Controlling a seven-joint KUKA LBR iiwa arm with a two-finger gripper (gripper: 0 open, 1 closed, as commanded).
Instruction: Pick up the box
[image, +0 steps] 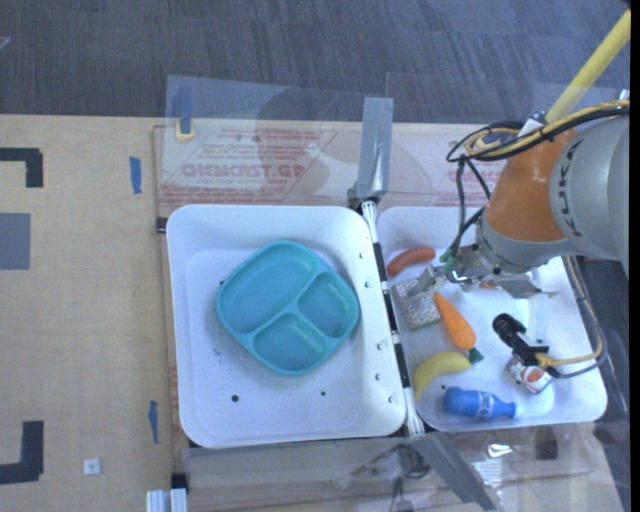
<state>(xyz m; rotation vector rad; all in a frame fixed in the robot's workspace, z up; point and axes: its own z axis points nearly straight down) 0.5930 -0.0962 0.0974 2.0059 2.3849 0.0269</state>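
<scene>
While the box (417, 303) is left lying at ten o'clock in the right bin (590, 395), beside the carrot (455, 322), the gripper (447, 272) is poised just above it, its opening unreadable, so a descent is probably needed.

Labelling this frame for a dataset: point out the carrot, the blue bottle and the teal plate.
carrot (456, 322), camera view, mid body.
blue bottle (478, 404), camera view, its body.
teal plate (243, 291), camera view, bare left compartment.

Hand (443, 281) just above speckled box (416, 303) in right bin (590, 395)
</scene>
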